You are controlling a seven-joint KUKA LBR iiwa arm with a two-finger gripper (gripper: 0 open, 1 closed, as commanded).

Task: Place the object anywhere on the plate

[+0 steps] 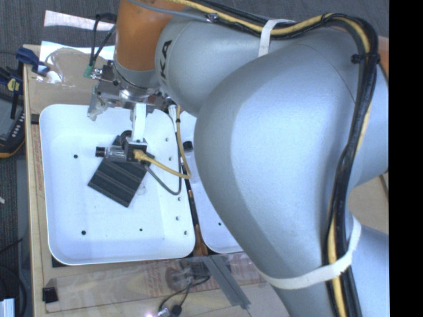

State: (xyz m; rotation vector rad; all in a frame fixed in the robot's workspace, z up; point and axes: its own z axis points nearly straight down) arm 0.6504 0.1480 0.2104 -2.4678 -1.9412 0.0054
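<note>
Hanging over the far part of the left bin (73,243), the gripper (107,104) sits just under the orange band of the arm (277,144). Whether it is released or clenched cannot be told from this angle, and nothing is seen held in it. Just nearer the camera, a dark ribbed block (117,181) lies flat on the white floor of that bin, about in its middle, turned at a slant to the bin walls and apart from all of them. A few small dark dots mark the bin floor around it. The right bin (221,243) shows as a narrow strip beside the left one, most of it hidden under the bulky grey arm. Both bins rest on a wooden bench (99,286).
</note>
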